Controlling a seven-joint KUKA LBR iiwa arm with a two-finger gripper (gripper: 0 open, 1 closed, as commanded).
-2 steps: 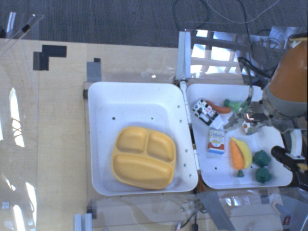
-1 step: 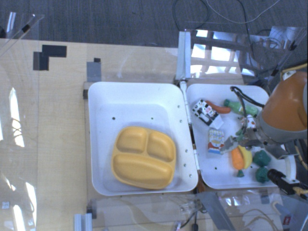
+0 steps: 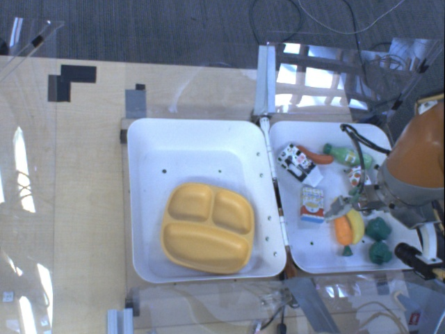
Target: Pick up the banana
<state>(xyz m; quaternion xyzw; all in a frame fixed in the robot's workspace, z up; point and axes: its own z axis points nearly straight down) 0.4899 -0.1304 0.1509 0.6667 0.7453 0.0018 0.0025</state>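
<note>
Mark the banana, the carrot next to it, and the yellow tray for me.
banana (image 3: pixel 357 226), camera view, on the middle of its yellow body.
carrot (image 3: pixel 343 231), camera view, on its orange body.
yellow tray (image 3: pixel 207 245), camera view, on the floor of its long compartment.

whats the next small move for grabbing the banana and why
Probably lower the gripper slightly onto the banana. It hovers just above the banana's upper end, and the carrot lies tight against the banana's left side, so a centred descent should avoid pinching both.
</note>
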